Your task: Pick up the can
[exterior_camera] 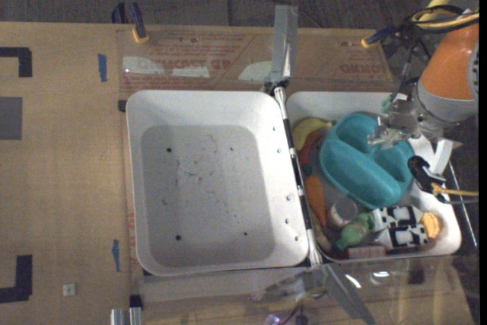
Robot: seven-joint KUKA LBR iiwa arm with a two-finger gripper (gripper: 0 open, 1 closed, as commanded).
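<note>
The right bin (pixel 450 238) is crowded with objects. A small can with a grey top (pixel 344 210) stands near its front, just below a large teal bowl-shaped item (pixel 358 167). My gripper (pixel 386 135) hangs over the teal item's upper right part, well behind and to the right of the can. The grey arm with its orange band (pixel 449 72) comes in from the right. Nothing shows between the gripper's tips.
Around the can lie an orange item (pixel 316 196), a green item (pixel 356 228), a black-and-white patterned box (pixel 402 224) and a yellow banana-like piece (pixel 308 130). The left bin (pixel 144 118) sits beside it, with a metal divider (pixel 283 42) between them at the back.
</note>
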